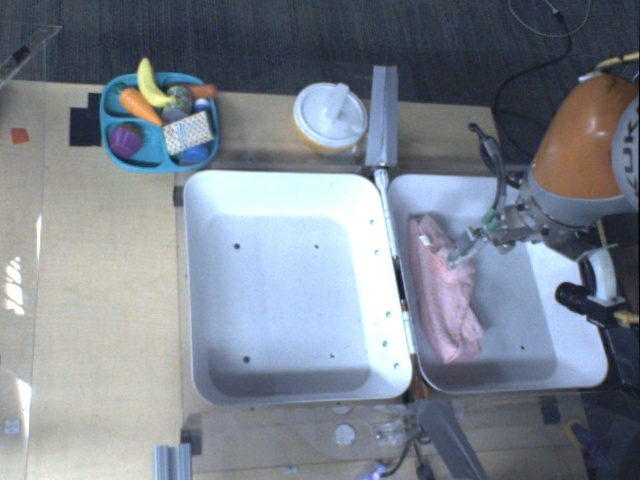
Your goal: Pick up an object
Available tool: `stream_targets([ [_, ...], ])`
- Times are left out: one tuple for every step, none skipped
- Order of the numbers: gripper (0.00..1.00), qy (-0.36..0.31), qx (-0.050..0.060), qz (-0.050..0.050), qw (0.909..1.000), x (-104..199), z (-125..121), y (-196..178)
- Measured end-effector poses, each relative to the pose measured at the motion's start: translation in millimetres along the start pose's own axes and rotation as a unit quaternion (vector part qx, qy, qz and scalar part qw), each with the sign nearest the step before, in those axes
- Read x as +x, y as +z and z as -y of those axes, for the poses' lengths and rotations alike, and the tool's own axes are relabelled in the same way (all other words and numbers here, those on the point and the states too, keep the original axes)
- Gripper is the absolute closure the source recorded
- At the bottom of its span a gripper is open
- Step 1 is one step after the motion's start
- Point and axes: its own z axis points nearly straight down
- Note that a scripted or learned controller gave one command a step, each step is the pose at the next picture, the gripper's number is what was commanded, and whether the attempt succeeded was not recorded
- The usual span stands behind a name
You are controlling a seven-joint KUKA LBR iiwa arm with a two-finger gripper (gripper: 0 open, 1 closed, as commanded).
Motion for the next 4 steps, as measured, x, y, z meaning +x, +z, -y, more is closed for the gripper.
stream_targets([
  [0.0,0.0,-0.008,0.002,1.0,-4.7,-14.9,85.9],
  [0.0,-0.013,-0.009,0.003,0.9999,16.6,7.2,85.6],
  [1.0,-0.015,-0.012,0.004,0.9998,17.8,3.5,72.9],
  [1.0,-0.074,-0.003,0.001,0.9972,12.5,-53.3,-8.0],
])
